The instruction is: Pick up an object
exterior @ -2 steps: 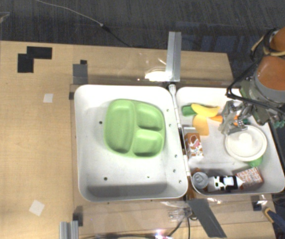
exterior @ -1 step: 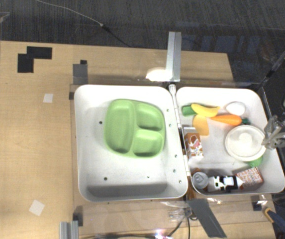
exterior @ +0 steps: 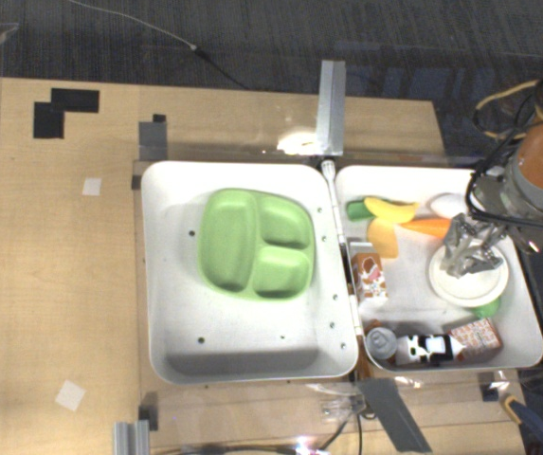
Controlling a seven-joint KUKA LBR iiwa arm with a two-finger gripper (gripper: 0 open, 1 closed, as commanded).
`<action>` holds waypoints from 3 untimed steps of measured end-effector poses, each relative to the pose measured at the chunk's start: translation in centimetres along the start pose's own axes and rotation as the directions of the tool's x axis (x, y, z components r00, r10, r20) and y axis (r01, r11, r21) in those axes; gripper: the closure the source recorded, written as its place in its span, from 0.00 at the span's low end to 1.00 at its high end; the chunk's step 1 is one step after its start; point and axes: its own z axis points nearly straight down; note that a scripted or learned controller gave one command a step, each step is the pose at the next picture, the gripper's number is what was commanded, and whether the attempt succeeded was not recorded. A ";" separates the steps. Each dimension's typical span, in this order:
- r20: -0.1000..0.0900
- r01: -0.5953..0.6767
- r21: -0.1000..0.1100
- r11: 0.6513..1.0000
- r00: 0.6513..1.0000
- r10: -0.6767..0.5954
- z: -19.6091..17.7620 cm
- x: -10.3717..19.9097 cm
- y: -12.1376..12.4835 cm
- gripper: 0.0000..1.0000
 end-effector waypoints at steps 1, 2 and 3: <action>0.000 0.276 0.008 0.961 0.961 -0.276 -3.6 1.5 -7.6 1.00; 0.001 0.222 0.001 0.975 0.975 -0.222 -2.3 0.0 0.7 1.00; -0.002 0.446 0.002 0.895 0.895 -0.446 1.1 1.3 -7.4 1.00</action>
